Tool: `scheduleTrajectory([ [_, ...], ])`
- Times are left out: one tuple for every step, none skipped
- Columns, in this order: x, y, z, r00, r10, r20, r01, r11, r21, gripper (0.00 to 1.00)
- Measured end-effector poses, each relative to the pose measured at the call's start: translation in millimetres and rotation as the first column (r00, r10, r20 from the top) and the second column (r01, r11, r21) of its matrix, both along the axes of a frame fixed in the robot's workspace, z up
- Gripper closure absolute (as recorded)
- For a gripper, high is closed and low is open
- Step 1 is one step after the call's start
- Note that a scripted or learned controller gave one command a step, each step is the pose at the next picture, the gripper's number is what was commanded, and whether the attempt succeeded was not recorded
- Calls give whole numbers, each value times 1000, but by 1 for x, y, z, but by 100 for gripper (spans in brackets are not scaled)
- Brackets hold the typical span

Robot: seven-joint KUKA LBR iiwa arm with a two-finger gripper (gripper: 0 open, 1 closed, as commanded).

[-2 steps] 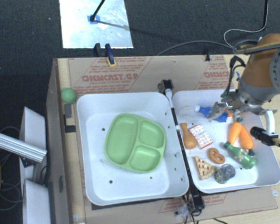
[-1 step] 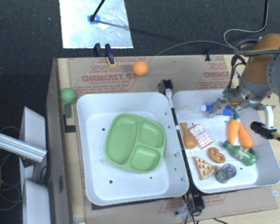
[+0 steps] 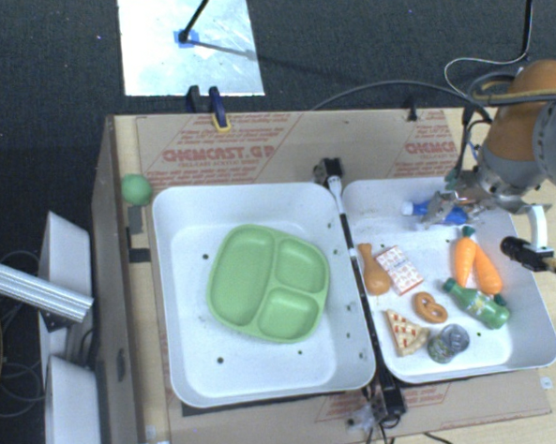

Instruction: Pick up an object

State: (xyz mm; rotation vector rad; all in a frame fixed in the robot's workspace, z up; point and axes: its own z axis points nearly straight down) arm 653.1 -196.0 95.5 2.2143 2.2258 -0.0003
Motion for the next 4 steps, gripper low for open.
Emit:
scheduleTrajectory([
  [17, 44, 109, 1000, 0, 4, 0, 1000, 1, 100],
  [16, 43, 108, 1000, 0, 2, 0, 1000, 1, 0],
  [16, 39, -11, 1000, -3, 0, 3, 1000, 1, 0],
  [16, 64, -11, 1000, 0, 1, 0, 1000, 1, 0],
])
